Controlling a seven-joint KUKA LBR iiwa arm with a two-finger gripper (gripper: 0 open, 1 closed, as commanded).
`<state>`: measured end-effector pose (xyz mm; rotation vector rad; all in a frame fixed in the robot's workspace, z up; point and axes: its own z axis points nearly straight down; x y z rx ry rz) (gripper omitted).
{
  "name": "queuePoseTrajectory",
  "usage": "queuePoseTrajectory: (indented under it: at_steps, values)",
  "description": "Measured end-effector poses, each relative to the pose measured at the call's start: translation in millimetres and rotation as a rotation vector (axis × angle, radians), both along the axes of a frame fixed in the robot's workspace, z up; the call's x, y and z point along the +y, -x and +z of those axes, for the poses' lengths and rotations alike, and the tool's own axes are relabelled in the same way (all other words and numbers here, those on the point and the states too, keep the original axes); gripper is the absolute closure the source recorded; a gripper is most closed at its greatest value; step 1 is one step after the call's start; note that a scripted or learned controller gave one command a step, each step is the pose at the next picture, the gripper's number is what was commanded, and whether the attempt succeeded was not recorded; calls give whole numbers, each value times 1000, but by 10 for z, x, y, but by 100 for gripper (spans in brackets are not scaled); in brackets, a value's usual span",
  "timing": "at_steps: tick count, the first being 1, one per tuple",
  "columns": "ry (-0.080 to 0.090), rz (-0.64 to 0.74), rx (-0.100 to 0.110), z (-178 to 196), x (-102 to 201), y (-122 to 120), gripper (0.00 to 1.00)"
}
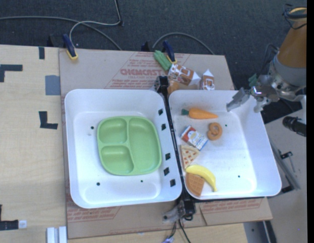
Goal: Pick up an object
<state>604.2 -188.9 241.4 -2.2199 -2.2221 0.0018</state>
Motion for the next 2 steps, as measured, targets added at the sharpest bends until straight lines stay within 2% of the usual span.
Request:
queuePoseTrajectory:
  at_steps: [1, 2]
  values:
    - [0, 0, -4, -1546, 10, -11, 0]
    - [-1, 2, -5, -1556, 830, -337, 0]
